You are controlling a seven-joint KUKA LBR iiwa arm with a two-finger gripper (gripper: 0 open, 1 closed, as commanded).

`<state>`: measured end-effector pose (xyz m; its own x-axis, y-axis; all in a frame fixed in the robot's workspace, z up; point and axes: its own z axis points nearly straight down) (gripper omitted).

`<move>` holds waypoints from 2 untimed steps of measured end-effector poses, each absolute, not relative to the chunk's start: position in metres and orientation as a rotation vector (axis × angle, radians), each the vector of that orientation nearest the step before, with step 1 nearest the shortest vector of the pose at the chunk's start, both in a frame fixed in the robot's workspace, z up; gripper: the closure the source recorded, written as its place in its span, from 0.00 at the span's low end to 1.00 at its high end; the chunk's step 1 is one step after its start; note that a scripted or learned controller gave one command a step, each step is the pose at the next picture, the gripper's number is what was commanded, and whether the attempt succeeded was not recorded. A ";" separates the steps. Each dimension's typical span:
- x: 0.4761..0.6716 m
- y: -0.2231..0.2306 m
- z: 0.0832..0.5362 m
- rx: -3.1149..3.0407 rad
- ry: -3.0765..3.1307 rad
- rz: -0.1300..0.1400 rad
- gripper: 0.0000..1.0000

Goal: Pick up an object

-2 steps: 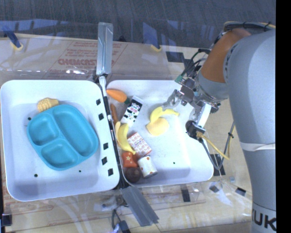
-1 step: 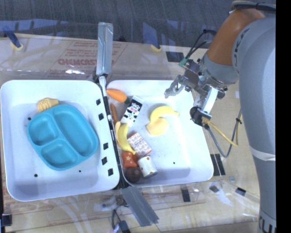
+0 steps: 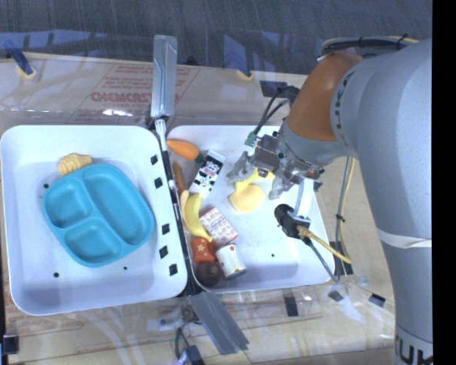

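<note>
Left of frame: blue plate (image 3: 99, 213) and corn cob (image 3: 74, 162) in left bin (image 3: 23, 280) | centre: banana (image 3: 190, 213), carrot (image 3: 184, 150) along left wall of right bin (image 3: 289, 261) | centre-right: gripper (image 3: 262, 172) close over pale yellow piece (image 3: 247, 198); I cannot tell its opening or hold | I judge pick unfinished: grasp, lift remain.

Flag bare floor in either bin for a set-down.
Left bin: bare strip between the blue divided plate and the front wall, plus the far corner right of the toy corn. Right bin: bare floor right of the can toward the front wall. Crowded along the divider: carrot, banana, can; the end effector hangs over the middle.
</note>
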<state>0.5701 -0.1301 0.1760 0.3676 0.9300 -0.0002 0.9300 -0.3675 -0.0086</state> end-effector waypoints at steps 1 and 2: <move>0.548 -0.143 0.138 -2.491 -1.907 0.004 0.00; 0.549 -0.154 0.135 -2.460 -1.950 0.002 0.00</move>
<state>0.5489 -0.1536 0.1347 0.2281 0.9736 0.0005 0.9736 -0.2281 -0.0026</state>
